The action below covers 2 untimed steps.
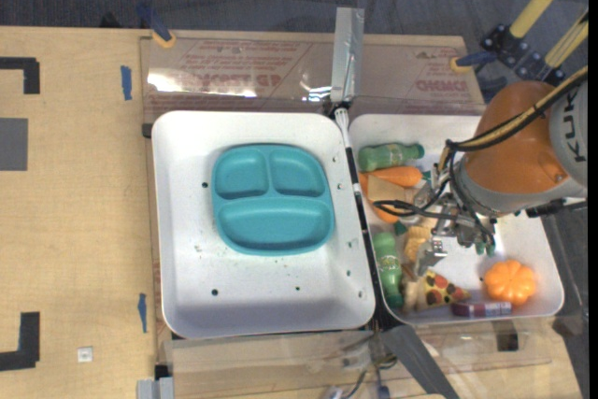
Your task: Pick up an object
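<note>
The right bin [545, 243] holds several toy foods. A green bottle [391, 153] lies at its far left, with an orange carrot [397, 176] just in front of it. An orange pumpkin [510, 281] sits near the front right. A pizza slice [433, 291], a green vegetable [386, 263] and a purple piece [480, 306] lie along the front. My gripper [437, 224] reaches down into the middle of this bin, above yellow and green pieces beside the carrot. The wrist hides what lies directly under it.
The left bin [187, 294] carries a teal divided plate [273, 198] at its middle. A raised divider [353, 192] separates the two bins. A grey bar [348, 56] stands behind them. The arm's orange band [514, 145] hangs over the right bin's far right corner.
</note>
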### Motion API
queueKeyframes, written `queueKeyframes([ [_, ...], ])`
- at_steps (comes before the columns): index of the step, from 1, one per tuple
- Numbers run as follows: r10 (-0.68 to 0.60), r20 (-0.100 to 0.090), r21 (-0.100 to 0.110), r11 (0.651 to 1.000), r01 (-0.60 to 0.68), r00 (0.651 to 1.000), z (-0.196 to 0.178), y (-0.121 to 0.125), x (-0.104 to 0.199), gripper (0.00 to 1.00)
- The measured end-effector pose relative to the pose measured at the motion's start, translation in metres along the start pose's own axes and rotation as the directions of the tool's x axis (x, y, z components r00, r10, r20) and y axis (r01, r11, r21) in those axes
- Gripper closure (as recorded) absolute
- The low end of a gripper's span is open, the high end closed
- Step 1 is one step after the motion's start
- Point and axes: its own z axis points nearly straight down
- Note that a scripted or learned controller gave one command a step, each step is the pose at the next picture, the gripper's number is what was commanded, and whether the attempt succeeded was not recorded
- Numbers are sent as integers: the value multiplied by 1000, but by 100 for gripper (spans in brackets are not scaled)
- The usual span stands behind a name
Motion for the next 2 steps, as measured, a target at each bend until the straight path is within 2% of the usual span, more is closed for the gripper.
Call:
queueKeyframes([
  [1, -2, 8, 0, 1000, 2, 1000, -9, 1, -2, 100],
  [2, -156, -11, -4, 988, 156, 988, -51, -41, -18, 100],
])
